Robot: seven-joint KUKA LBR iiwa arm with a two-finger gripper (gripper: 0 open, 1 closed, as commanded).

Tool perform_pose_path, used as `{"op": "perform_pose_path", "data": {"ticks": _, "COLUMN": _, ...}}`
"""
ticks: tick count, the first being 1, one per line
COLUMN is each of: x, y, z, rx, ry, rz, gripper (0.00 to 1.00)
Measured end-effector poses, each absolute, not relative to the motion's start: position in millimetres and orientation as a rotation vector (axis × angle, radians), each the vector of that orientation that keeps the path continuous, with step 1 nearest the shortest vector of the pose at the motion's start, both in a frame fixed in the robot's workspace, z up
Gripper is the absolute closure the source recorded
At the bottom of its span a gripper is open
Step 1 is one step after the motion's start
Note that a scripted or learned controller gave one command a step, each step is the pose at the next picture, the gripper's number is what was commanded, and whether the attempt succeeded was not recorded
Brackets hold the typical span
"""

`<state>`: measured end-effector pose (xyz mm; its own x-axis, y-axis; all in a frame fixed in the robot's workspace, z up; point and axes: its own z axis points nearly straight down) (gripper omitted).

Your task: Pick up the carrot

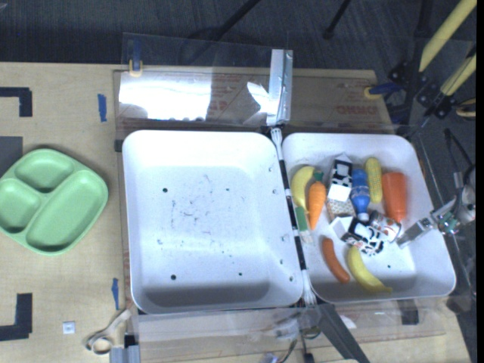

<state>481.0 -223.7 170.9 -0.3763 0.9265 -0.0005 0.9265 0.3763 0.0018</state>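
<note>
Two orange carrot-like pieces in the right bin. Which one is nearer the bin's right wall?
The larger orange carrot, lying lengthwise by the right bin's right wall. The smaller one lies toward the divider, beside a yellow banana.

Overhead light, bright and even across the surface (60, 97). Strong glare off the clear sheet (189, 97) behind the bins, washed nearly white. Left bin (151, 157) close to overexposed; soft shadow pooled along its near wall. Small, faint shadows under items in the right bin (431, 271). Background floor (113, 6) dark, low detail. Overall soft focus, coarse resolution; small objects blurry, edges smeared at far right.
</note>
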Motion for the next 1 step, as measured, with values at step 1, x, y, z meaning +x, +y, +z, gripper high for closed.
{"op": "perform_pose_path", "data": {"ticks": 1, "x": 481.5, "y": -225.7, "z": 181.2, "rx": 1.758, "ry": 2.597, "rz": 0.005, "gripper": 1.00}}
